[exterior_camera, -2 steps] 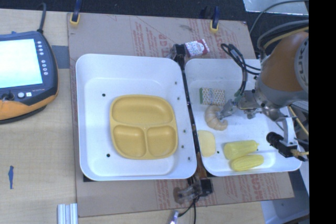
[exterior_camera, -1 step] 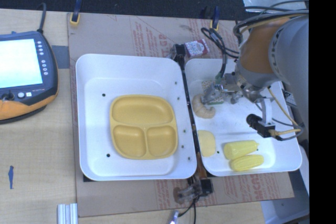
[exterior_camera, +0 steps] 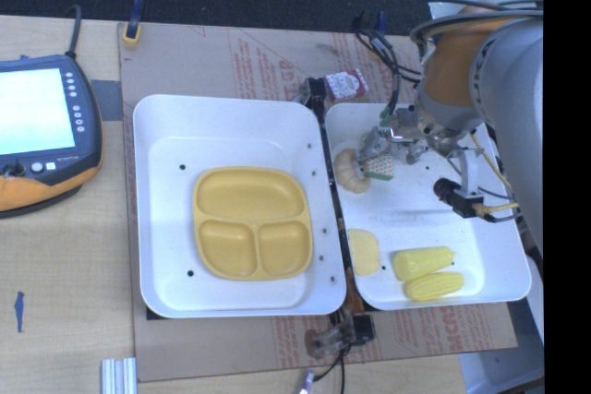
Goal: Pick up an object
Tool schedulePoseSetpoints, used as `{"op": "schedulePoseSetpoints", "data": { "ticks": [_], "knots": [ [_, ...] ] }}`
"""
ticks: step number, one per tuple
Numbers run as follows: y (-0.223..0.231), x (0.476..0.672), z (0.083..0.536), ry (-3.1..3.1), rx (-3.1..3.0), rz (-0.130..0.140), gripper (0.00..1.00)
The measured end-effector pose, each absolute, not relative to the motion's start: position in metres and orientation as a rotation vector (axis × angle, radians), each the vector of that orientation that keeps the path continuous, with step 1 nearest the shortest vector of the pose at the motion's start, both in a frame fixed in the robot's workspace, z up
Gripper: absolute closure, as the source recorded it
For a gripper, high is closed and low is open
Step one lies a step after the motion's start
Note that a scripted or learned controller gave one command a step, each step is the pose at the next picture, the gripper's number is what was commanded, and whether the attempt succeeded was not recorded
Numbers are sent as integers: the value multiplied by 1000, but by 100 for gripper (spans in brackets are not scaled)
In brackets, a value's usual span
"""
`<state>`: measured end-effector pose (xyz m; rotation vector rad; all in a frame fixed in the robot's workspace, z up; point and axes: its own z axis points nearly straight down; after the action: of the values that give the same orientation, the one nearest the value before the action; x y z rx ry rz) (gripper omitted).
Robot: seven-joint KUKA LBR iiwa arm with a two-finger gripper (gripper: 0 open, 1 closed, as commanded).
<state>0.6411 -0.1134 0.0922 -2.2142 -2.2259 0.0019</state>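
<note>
My gripper (exterior_camera: 377,154) hangs low over the far left corner of the right bin (exterior_camera: 499,291), below the grey arm with its orange band (exterior_camera: 462,69). A small green-and-white speckled piece (exterior_camera: 378,167) sits right at its tip; I cannot tell whether it is held. A tan round object (exterior_camera: 351,171) lies just left of the gripper, against the bin's left wall. A pale yellow flat piece (exterior_camera: 363,251) lies at the near left. Two yellow corn cobs (exterior_camera: 423,262) (exterior_camera: 434,286) lie side by side at the near edge.
The left bin (exterior_camera: 162,134) holds a yellow divided plate (exterior_camera: 252,222). A teach pendant (exterior_camera: 42,129) lies on the bench at far left. A small red-and-white packet (exterior_camera: 343,85) sits behind the bins. Cables and a black connector (exterior_camera: 459,197) hang from the wrist.
</note>
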Motion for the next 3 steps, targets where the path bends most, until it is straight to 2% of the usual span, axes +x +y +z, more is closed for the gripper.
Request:
{"op": "schedulePoseSetpoints", "data": {
  "ticks": [1, 2, 3],
  "knots": [
    [-99, 657, 92, -2225, -2216, 1, 0],
    [-119, 617, 92, -2224, -2216, 6, 0],
    [-137, 657, 92, -2226, -2215, 2, 0]
  ]
}}
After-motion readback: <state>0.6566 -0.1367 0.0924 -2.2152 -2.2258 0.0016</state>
